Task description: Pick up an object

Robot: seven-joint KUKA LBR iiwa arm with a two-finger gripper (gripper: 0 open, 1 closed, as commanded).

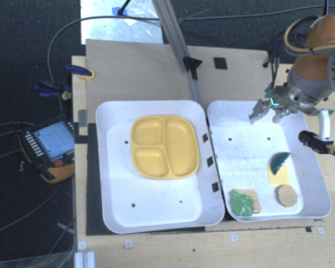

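Well, reading from the left, the left bin [114, 205] carries a yellow divided plate [165, 147] with three compartments, and I leave it alone; it lies well apart from where I hover, and its broad, flat shape would be hard to pinch. The right bin [234, 155] is where my choices are. Along its near edge lies a green lump on a tan slab [244, 202], close to the bin's front-left corner. Further right sits a dark green wedge [279, 161] touching the top of a pale yellow square [278, 176], and just below that a round tan piece [287, 195].

My fingers [269, 111] hang over the far edge of the right bin, spread a little with nothing between them, well apart from all four pieces.

To do this step well, I judge I should settle on one target before coming down. The round tan piece looks the best bet: it stands free of its neighbours, and its thickness should give my fingers something to close on. The yellow square looks too flat to grip. I would travel toward the near-right of the bin, centre over the piece, widen enough to straddle it, then descend straight. The risk I see is the bin's right wall beside it, so I would align my fingers to keep clear of that rim.
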